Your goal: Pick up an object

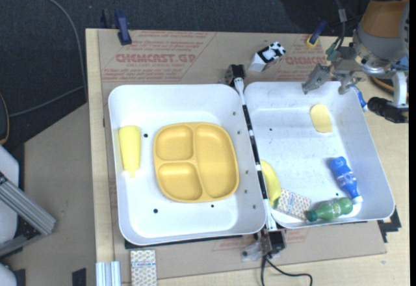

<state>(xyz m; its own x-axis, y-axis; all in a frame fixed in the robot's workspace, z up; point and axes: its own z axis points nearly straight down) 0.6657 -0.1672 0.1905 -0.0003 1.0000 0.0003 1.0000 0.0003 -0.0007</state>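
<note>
White bins sit side by side on your bench. Left bin (130, 99) holds a yellow divided plate (195, 161) at centre and a pale yellow block (129, 147) near its left wall, apart from the plate. Right bin (374, 148) holds five items: a small yellow oval piece (320, 117) in the upper part, a blue bottle (342, 176) toward the right wall, a green bottle (331, 209) lying along the near edge, a patterned packet (294, 203) just left of the green bottle, and a banana (270, 181) against the left wall. Gripper (331, 81) hangs over the far rim of the right bin, fingers spread apart w/ nothing between them. Nearest item is the yellow oval piece, just below the gripper, not touching. You have no object lifted; all items rest on bin floors. Arm's orange section (385, 15) sits at top right.
</note>
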